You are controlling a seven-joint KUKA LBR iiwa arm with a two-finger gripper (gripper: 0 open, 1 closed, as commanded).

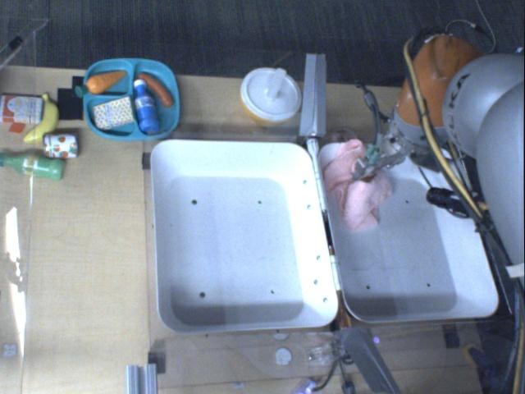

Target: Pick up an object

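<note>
In the right bin (pixel 426 294), gripper (pixel 371 164) at the pink cloth (pixel 354 191); jaw state cannot be told. Best practice: pinch a fold firmly, then lift vertically.

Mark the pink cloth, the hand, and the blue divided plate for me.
pink cloth (pixel 354 197): camera view, middle of the bunched fabric.
hand (pixel 367 164): camera view, at the fingertips over the cloth.
blue divided plate (pixel 170 105): camera view, right rim.
</note>
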